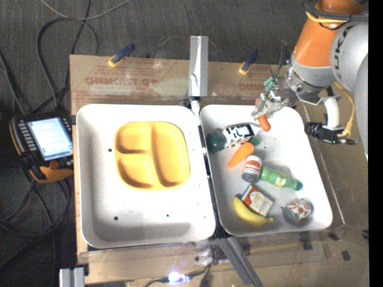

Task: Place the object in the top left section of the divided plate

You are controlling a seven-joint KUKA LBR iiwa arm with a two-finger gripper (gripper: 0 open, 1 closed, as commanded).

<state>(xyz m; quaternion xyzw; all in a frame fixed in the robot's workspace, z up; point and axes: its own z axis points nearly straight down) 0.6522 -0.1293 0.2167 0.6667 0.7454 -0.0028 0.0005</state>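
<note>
From above, the grey-and-orange arm's jaws point(265, 109) hang over the far edge of the right white bin point(312, 160), clamped on a small orange-red sausage-shaped toy point(264, 123). The yellow divided plate point(152, 154) sits in the left white bin point(96, 208), well apart. Below the jaws lie a toy carrot point(240, 155), green bottle point(280, 179) and banana point(250, 214).

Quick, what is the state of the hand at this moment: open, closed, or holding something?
Hand: over the right bin's top edge, with a small orange object between its fingers.
</note>
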